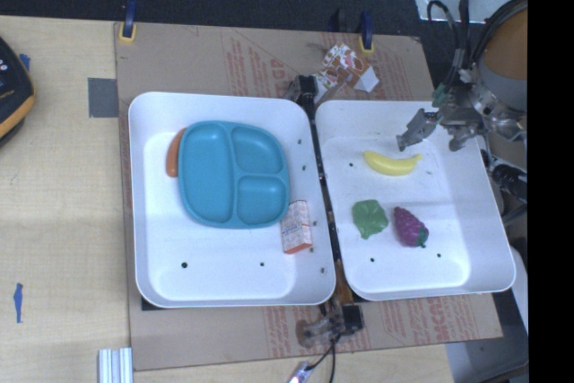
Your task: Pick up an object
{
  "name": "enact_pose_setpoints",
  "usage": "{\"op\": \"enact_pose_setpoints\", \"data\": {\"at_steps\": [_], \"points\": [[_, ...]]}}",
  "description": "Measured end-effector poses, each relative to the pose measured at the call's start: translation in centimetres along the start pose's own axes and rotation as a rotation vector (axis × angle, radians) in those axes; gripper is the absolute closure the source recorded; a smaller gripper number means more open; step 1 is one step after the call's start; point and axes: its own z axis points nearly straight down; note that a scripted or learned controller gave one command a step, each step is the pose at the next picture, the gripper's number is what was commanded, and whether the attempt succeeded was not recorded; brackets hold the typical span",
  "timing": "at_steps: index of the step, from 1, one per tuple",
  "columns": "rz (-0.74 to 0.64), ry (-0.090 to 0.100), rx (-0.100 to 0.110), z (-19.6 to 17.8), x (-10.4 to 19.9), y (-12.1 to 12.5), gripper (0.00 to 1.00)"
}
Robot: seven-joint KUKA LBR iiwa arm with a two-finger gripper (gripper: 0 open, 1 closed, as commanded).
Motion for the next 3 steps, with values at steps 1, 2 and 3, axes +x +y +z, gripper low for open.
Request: {"op": "enact_pose_setpoints", "data": {"at_steps": [1, 2, 3], "points": [[0.000, 0.000, 0.001, 6.7, -0.8, -8.3, 0.00], [-0.001, -0.001, -0.002, 14.1, -0.5, -8.1, 0.00], [-0.005, -0.002, 0.001, 13.1, -0.6, -8.1, 1.00]]}}
